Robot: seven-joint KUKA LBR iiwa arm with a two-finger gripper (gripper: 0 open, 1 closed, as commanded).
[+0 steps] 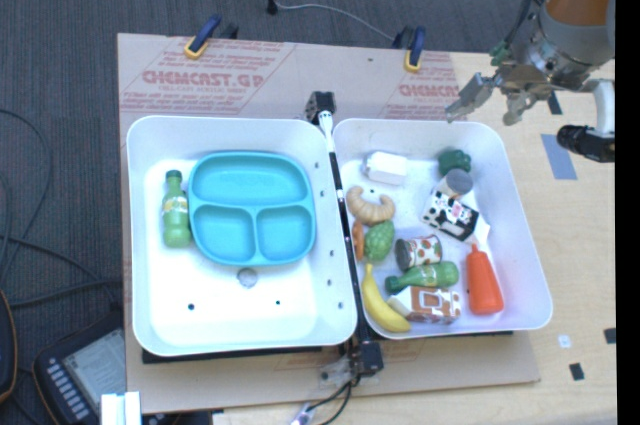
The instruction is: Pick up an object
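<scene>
Left bin (150, 313): blue divided tray (252, 208) mid-bin, long axis left-right, green bottle (176, 208) upright-lying beside left wall, bare floor along the near edge. Right bin (520, 213): crowded; white block (386, 167) and dark green piece (454, 160) at far side, croissant (371, 206) and banana (383, 307) hugging left wall, banana's long axis running far-to-near with tip curling right, orange carrot (484, 284) near right wall, long axis far-to-near, narrow end away from camera. Gripper (492, 98) above far right corner of right bin, over the bench, fingers spread apart, nothing between them, open room all around.
</scene>
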